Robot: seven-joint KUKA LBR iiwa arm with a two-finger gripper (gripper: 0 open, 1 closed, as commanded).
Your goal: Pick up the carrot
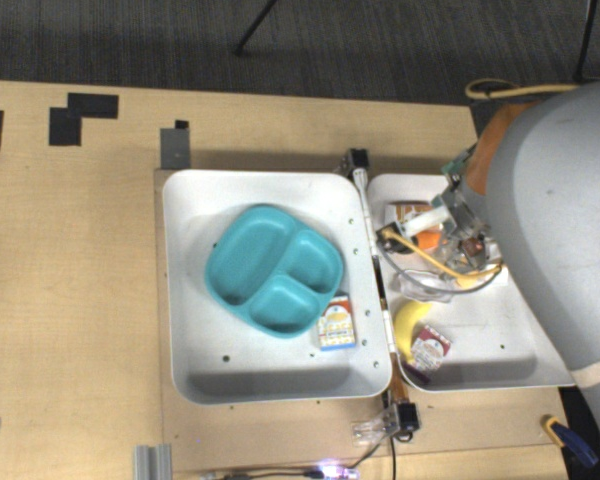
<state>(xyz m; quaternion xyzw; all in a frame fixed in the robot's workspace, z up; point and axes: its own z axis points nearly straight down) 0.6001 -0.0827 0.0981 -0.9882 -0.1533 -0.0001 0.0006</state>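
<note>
The carrot (427,239) is a small orange piece in the upper part of the right bin (500,353), among cables and other items. My gripper (458,233) hangs low over that same spot, just right of the carrot, with the big grey arm (565,238) covering the bin's right side. Clutter surrounds the gripper's tip, and I cannot tell whether it touches the carrot.
A yellow lemon-like item (410,320) and a red-labelled packet (430,346) lie in the right bin's lower left. A yellow curved piece (475,278) sits below the gripper. The left bin (185,268) holds a teal divided plate (275,270) and a small carton (336,326).
</note>
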